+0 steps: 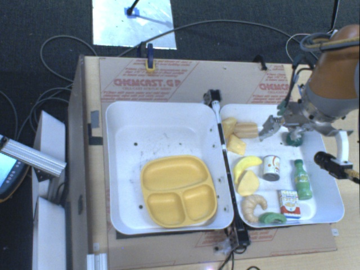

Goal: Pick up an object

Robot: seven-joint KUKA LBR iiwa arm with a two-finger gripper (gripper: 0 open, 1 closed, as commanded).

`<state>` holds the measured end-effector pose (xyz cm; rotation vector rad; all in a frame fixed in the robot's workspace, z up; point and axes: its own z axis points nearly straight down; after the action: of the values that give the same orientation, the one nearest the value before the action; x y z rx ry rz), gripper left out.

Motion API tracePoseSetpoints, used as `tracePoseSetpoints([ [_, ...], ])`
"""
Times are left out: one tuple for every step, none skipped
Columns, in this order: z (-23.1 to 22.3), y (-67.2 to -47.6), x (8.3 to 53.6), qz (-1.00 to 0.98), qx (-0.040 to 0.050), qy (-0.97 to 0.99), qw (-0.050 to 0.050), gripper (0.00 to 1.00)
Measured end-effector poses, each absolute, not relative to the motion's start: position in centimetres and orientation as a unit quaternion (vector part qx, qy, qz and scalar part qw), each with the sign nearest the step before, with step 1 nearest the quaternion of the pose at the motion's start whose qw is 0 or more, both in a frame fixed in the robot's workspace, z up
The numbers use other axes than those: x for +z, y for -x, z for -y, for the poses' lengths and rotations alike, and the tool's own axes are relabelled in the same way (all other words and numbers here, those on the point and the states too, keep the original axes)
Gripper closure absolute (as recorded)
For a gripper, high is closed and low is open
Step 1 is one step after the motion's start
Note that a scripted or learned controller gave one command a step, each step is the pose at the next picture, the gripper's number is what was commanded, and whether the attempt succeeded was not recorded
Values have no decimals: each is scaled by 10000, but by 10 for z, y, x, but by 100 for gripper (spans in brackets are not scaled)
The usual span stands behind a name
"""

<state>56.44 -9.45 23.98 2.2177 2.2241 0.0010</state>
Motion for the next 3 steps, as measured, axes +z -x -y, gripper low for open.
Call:
tracePoseSetpoints([
  [77, -563, 184, -7081, 0, -7061, 0, 0],
  [87, -551, 84, -7075, 4, -7067, 7, 0],
  [87, -551, 95, -7077, 11, -7065, 11, 100],
])
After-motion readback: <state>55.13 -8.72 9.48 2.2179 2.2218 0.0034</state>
